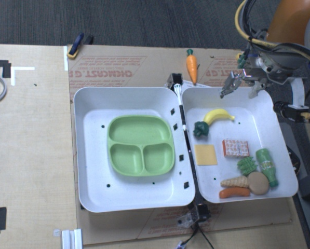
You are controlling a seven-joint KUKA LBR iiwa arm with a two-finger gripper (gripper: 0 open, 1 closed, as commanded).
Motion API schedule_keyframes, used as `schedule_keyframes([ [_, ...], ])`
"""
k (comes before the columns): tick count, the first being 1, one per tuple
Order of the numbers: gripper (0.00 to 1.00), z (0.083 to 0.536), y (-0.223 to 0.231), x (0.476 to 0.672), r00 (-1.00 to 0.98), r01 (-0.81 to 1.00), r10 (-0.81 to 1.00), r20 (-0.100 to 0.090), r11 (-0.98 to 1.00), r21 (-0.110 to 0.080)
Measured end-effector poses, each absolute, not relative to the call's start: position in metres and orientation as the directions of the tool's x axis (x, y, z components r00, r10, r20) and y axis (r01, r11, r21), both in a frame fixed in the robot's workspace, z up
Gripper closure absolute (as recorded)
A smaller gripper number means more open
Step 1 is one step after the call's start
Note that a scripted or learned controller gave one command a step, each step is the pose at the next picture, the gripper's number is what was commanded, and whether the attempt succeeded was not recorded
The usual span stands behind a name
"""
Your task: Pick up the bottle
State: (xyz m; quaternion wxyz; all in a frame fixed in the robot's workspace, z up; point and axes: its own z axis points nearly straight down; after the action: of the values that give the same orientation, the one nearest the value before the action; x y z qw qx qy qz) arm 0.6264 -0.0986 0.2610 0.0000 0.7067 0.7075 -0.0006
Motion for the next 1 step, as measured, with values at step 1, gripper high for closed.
schedule_keyframes([
  [1,1.0,0.2706,-0.0989,0.6268,-0.003,1.0,1.0,-0.002,0.003,0.0],
])
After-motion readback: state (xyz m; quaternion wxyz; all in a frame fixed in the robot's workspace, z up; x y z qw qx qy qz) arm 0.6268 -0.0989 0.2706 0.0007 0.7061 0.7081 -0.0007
